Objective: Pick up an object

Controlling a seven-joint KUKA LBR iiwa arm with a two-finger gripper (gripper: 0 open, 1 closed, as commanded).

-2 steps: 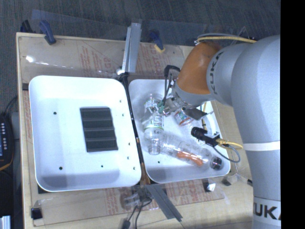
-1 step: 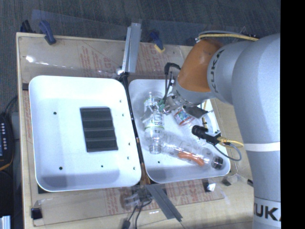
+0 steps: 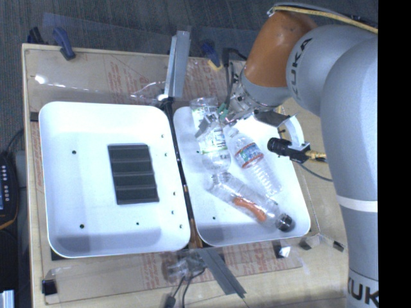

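The big grey arm (image 3: 334,108) reaches in from the right and bends down over the right bin (image 3: 295,226). Both white bins sit side by side on the surface (image 3: 96,268). The left bin (image 3: 64,172) has a flat dark ribbed block (image 3: 133,173) lying in its middle. The right bin holds three clear plastic bottles. One bottle with a label (image 3: 255,165) lies slanted in the middle. A clear bottle (image 3: 214,143) lies beside it, closer to the left bin. A bottle with something orange inside (image 3: 247,204) lies nearer the front. The gripper (image 3: 225,114) is down at the back of this bin, just above the bottles. I cannot tell if it is spread or pressed together. The bottles look light, smooth and slippery, and they would squash and roll easily. The middle of a bottle looks like the best place to grab.
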